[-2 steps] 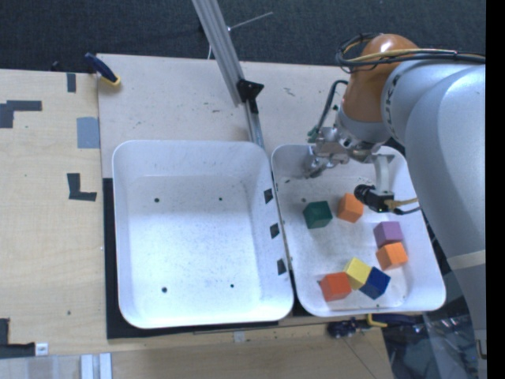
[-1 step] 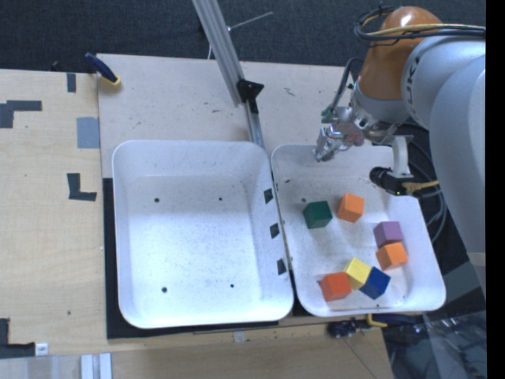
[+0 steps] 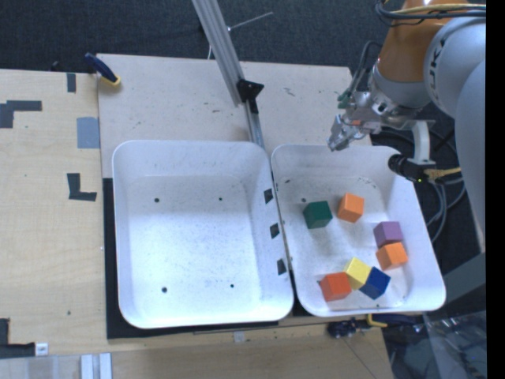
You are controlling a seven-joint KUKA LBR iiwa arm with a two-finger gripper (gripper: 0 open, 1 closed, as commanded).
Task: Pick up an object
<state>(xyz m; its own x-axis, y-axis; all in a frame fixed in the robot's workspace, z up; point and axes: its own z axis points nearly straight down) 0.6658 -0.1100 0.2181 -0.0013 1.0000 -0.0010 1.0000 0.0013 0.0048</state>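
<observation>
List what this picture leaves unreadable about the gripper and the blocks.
- Gripper: small and blurred in the camera view, above the right bin's far rim; its opening cannot be read.
- Blue block: partly covered by the yellow block in front of it.
- Purple block and the orange block below it: too close together to tell whether they touch.
- Arm: cut off by the right edge.

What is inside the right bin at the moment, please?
The right bin holds seven cubes: green, three orange, purple, yellow, blue. The blue one is partly covered.
</observation>
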